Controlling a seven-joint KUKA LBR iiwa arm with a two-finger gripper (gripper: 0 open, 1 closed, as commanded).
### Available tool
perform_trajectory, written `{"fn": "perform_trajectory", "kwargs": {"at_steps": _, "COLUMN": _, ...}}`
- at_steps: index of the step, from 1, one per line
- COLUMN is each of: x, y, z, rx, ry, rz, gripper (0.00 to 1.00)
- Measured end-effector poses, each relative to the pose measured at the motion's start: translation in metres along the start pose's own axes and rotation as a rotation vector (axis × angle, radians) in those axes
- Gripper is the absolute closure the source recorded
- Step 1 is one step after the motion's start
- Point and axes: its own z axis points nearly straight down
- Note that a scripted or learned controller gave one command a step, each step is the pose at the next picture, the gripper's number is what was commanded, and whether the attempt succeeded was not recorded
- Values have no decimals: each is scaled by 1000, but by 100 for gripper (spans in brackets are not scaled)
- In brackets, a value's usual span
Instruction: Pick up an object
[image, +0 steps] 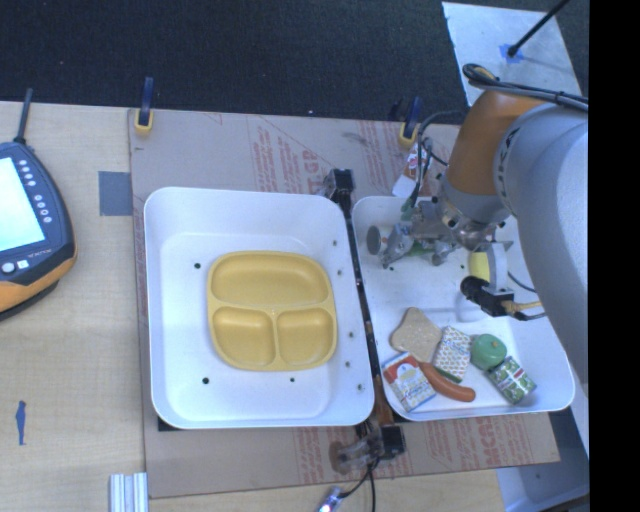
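My gripper (412, 258) hangs over the far left part of the right bin (560, 395), its fingers spread apart with nothing between them. The loose things lie nearer the front of that bin. They are a slice of bread (417, 333), a checkered cracker pack (453, 351), a green round piece (489, 350), a small green can (512, 380), a red sausage (447, 383) and a small red-and-white carton (408, 381). A yellow piece (480, 267) lies just right of the gripper, partly hidden by the wrist.
The left bin (165, 300) holds a yellow divided plate (272, 308). A teach pendant (28, 225) lies on the bench at the far left. Clamps (341, 184) join the two bins at the back and the front (365, 450).
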Motion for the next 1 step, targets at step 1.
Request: {"fn": "perform_trajectory", "kwargs": {"at_steps": 1, "x": 0, "y": 0, "z": 0, "rx": 0, "ry": 1, "rz": -1, "gripper": 0}}
